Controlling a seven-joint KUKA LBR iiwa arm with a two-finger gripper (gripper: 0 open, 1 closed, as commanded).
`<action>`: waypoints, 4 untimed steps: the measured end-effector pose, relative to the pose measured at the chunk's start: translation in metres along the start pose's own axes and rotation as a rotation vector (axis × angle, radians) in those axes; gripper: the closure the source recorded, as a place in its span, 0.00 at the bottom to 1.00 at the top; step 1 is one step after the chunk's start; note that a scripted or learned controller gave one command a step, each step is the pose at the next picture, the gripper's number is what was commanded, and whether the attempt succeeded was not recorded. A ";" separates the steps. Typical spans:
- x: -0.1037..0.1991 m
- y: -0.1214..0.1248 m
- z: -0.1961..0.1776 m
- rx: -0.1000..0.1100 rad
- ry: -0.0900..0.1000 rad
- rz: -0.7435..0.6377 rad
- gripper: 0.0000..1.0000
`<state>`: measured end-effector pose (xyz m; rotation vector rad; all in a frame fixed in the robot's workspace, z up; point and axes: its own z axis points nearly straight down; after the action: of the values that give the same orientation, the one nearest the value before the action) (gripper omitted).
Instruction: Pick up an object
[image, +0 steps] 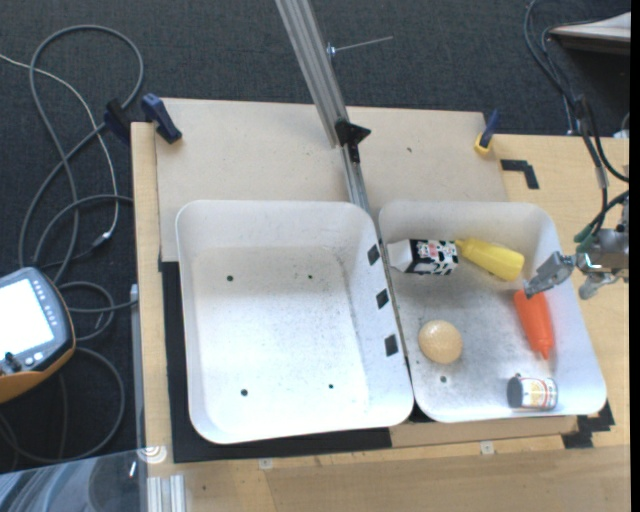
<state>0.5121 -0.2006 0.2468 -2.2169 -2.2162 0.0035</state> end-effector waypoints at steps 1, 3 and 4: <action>0.000 0.001 -0.002 -0.005 -0.001 -0.001 0.00; 0.012 -0.010 0.090 0.000 0.000 -0.001 0.00; 0.011 -0.013 0.153 0.002 0.002 -0.001 0.00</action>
<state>0.4985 -0.1885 0.0938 -2.2142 -2.2151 0.0036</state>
